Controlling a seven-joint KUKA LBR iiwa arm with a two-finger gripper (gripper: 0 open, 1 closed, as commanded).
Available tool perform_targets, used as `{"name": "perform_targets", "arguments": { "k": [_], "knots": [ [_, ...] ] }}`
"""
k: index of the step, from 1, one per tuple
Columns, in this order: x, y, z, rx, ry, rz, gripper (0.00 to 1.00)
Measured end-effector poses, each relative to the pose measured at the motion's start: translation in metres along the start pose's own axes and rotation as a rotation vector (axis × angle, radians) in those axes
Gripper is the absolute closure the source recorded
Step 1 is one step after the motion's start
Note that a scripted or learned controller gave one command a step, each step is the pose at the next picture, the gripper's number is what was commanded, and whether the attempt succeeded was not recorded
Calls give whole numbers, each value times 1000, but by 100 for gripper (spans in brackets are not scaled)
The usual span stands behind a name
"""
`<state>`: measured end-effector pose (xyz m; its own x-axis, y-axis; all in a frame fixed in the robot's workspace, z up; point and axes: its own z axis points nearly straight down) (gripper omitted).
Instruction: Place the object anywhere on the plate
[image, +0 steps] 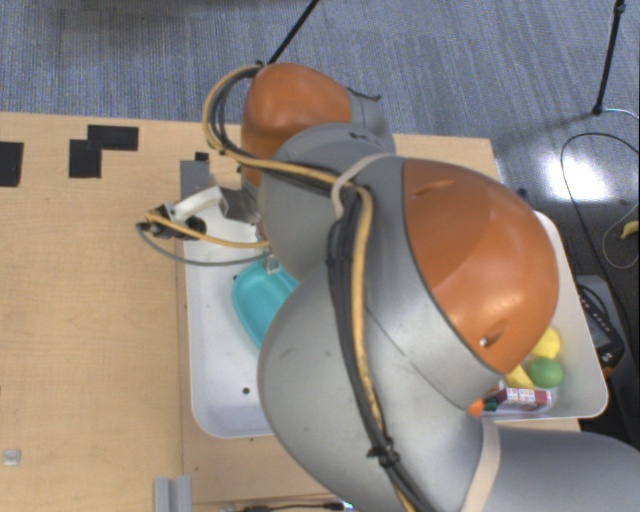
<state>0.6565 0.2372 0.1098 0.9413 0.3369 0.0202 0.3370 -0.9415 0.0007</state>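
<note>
Grey and orange casing of the arm (400, 300) looms across your view, covering most of both white bins. In the left bin (215, 390) you can make out the turquoise plate (262, 300), partly hidden beneath the arm. At the edge of the right bin (585, 390) lie a yellow piece (547, 346), a green ball (545, 373) and a small package with a pink-and-white label (520, 399), its print too small to read. You cannot tell the gripper's state; the arm hides it. Yellow and black cables (215, 235) trail along the arm.
</note>
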Motion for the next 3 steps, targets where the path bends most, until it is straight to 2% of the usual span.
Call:
{"name": "perform_targets", "arguments": {
  "k": [1, 2, 3],
  "knots": [
    [-34, -10, -78, 0, -18, 140, 100],
    [-5, -1, -302, 2, -17, -124, 100],
    [-69, -23, -185, 2, -21, -70, 100]
  ]
}}
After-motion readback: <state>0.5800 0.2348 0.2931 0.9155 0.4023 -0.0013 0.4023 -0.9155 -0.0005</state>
